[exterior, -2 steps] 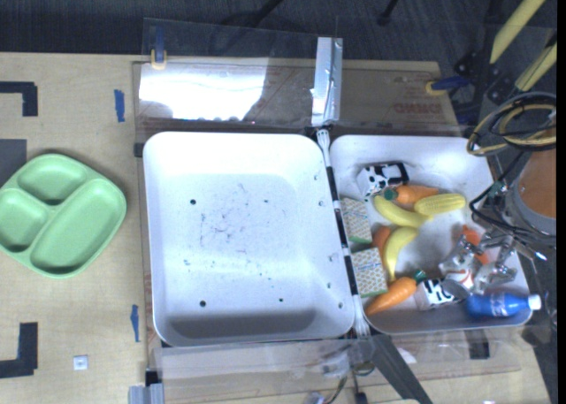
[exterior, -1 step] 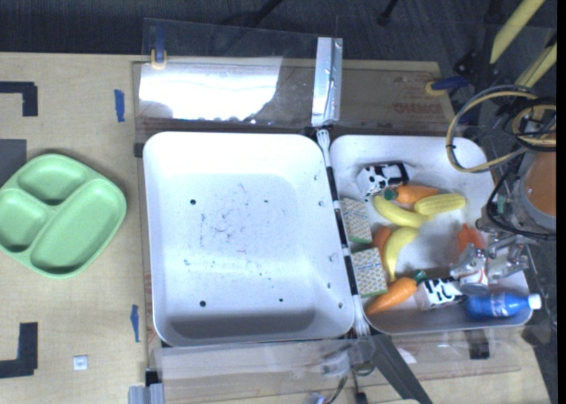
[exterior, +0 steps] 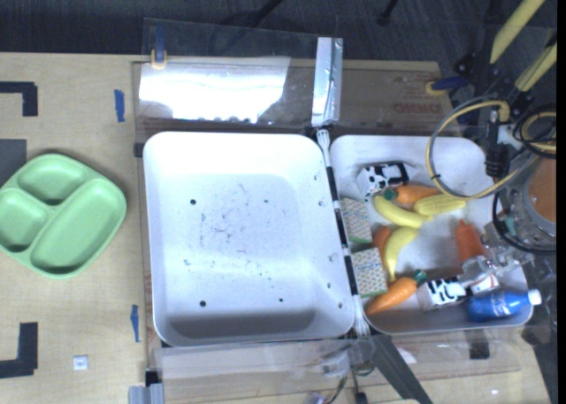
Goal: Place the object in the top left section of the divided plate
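**Q:** List the bench, left to right.

**A:** Item one: green divided plate point(exterior: 60, 215), three sections, lying at the bench's left edge, well apart from both bins. Its top left section holds nothing.

Item two: left bin point(exterior: 168, 159), white, at the bench's middle.

Item three: right bin point(exterior: 460, 153), touching the left bin's right wall. Along its left wall, two patterned sponges point(exterior: 357, 220). Near its back edge, a black-and-white cow toy point(exterior: 382, 178). At its centre, two bananas point(exterior: 400, 227), a corn cob point(exterior: 439, 206) and an orange carrot point(exterior: 416, 192) crowded together. At its front edge, a second carrot point(exterior: 392, 295), a small black-and-white bottle point(exterior: 447, 291), and a blue bottle point(exterior: 497, 305) in the front right corner. An orange piece point(exterior: 468, 239) sits nearer the right wall.

**Q:** And your gripper?

**A:** My gripper point(exterior: 485, 271) hangs low over the right bin's front right part, just above the blue bottle. Whether my fingers stand apart or closed, I cannot tell, nor whether anything sits between them.
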Controlling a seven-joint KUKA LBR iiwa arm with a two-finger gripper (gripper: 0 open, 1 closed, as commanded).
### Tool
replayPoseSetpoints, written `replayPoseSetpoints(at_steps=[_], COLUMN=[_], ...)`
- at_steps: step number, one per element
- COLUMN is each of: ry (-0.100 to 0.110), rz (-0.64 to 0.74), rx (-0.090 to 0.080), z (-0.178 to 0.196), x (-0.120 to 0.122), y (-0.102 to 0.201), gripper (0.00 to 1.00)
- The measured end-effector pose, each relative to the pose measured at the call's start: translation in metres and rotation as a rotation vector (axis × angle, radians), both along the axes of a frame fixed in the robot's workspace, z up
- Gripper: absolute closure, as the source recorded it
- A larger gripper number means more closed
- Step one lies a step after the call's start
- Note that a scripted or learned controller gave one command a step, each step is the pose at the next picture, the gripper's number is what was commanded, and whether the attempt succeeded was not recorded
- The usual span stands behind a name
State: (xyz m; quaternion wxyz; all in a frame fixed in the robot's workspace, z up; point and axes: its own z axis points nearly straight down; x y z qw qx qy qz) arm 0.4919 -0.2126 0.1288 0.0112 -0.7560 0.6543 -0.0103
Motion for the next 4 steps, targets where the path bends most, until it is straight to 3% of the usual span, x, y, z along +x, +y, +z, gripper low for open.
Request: replayPoseSetpoints(at_steps=[1, 2, 3, 4], ry=[0.028, 0.022, 0.011, 0.027], rz=[0.699, 1.207, 1.081, 1.226], rx=[-0.009, -0.018, -0.032, -0.017], z=[0.072, 0.022, -0.017, 0.055], x=[-0.012, 0.001, 0.002, -0.005], y=[0.043, 0.029, 0.113, 0.265], gripper=[1.0, 1.0, 1.0, 1.0])
